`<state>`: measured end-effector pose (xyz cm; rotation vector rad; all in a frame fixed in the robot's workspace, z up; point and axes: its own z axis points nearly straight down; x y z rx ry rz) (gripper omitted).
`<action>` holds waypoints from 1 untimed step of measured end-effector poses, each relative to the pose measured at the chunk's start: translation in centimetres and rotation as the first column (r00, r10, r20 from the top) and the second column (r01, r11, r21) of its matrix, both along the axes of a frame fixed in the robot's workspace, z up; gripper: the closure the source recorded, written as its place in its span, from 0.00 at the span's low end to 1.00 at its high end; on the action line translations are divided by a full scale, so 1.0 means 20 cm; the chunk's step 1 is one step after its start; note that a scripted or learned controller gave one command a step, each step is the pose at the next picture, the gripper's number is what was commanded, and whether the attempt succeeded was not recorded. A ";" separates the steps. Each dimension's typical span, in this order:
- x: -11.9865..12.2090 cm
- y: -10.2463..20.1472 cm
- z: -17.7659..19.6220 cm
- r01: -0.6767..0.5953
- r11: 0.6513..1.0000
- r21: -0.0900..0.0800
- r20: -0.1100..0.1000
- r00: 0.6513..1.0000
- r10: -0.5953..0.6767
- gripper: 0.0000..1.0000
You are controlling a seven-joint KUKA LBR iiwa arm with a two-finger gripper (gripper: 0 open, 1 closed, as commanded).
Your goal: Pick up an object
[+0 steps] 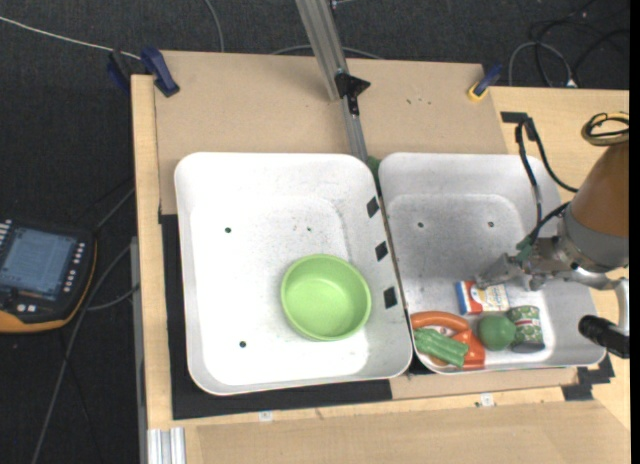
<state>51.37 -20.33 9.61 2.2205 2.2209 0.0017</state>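
My gripper reaches in from the right, low over the front right part of the right bin. It hangs just above a small white box with red and blue print. In front of the box lie a green ball and a small can with a green label. An orange-red toy with a green piece on it sits in the bin's front left corner. Nothing shows in the gripper's grasp.
A light green bowl stands in the front right of the left bin. A metal pole rises behind the bins. A handheld pendant lies on the floor at far left. Cables run along the right side.
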 end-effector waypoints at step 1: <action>0.01 0.00 0.06 -0.001 1.000 0.000 0.003 1.000 0.001 1.00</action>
